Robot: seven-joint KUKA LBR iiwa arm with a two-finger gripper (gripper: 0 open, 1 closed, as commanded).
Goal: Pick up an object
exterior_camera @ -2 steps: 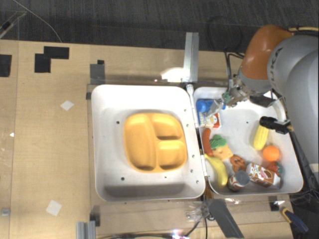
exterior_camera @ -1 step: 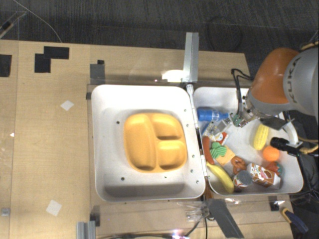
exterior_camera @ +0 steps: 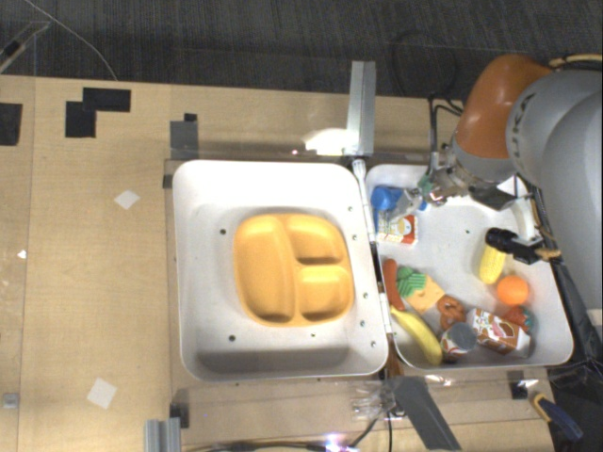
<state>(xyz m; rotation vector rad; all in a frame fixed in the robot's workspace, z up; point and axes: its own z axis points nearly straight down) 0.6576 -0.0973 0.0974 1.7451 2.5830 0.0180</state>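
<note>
We see the end effector (exterior_camera: 426,188) low in the right white bin (exterior_camera: 556,351), over the small blue object (exterior_camera: 386,199) by the red-and-white packet (exterior_camera: 399,229); its grip state we cannot tell. Crowding against the bin wall could spoil a grasp.

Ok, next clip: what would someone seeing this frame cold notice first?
Probably the yellow divided tray, lying alone in the left bin and bright against the white. Next, the clutter in the right bin: a banana, an orange ball, a corn cob and a blue item near its top left corner. The grey arm with its orange band looms over that bin's upper right.
</note>
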